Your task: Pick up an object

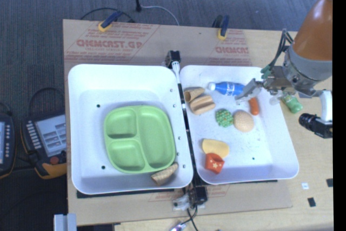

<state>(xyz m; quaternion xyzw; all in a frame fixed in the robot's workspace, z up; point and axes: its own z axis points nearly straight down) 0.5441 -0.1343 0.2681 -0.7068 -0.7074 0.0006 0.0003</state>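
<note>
My gripper [250, 90] hangs over the upper right part of the right bin [281, 170], reaching in from the right. Its tip lies between a blue bottle [227, 87] on its left and a small orange carrot [254, 107] just below it. Nothing shows held in it. Further in the bin lie a green bumpy ball [223, 117], a beige egg-shaped piece [243, 121], a hot dog bun [200, 101], a yellow piece [215, 146] and a red piece [214, 163].
The left bin [86, 89] holds a green divided plate [140, 138] and a tan bread piece [165, 174] at its front edge. Two clamps [221, 27] grip the board's far edge. A black cable connector [173, 58] sits between the bins at the back.
</note>
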